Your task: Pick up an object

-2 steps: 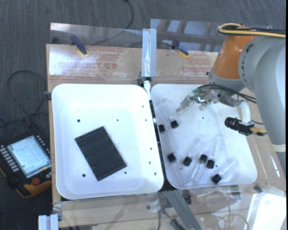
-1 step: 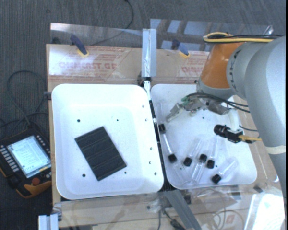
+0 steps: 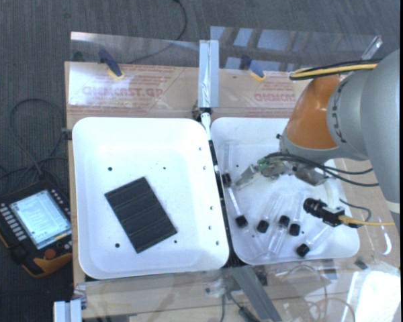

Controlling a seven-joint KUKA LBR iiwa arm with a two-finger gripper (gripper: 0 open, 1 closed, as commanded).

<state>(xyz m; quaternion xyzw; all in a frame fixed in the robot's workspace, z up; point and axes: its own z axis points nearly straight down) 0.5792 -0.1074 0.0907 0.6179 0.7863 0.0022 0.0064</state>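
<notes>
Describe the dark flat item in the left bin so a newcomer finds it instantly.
Start at the left white bin. On its floor, toward the near left, lies a dark ribbed rectangular slab, turned diagonally. The neighbouring bin's clear vials are small with black caps.

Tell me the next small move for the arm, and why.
Probably lower the gripper toward the clear vials just below it in the right bin. Its tip sits over that bin's left side, above the vials, with nothing visibly between its fingers.

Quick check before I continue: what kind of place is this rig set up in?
Most likely a robotics lab or test cell: a teach pendant lies on dark carpet, two white bins sit on a clamped board, and the right bin holds small clear black-capped vials.
</notes>
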